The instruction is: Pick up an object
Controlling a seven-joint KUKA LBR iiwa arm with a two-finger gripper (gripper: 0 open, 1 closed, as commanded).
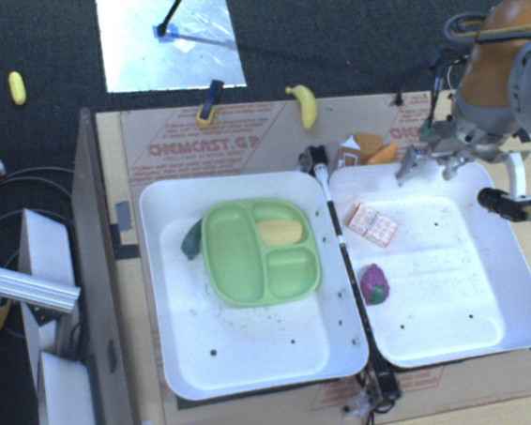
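Gripper (433,159) hovers over the far rim of the right bin (512,266), up toward that bin's back corner, carrying nothing; whether it is released or clenched I cannot tell. Inside the right bin lie 2 candidates: a pink-and-white packet (371,224) near its left wall and a purple object (374,283) closer to its front, both lying well apart from the gripper, so either is free to approach from above. Left of the right bin sits the left bin (196,356), holding a green divided tray (258,252) with a yellow item (281,231) in 1 compartment, probably harder to grasp there.
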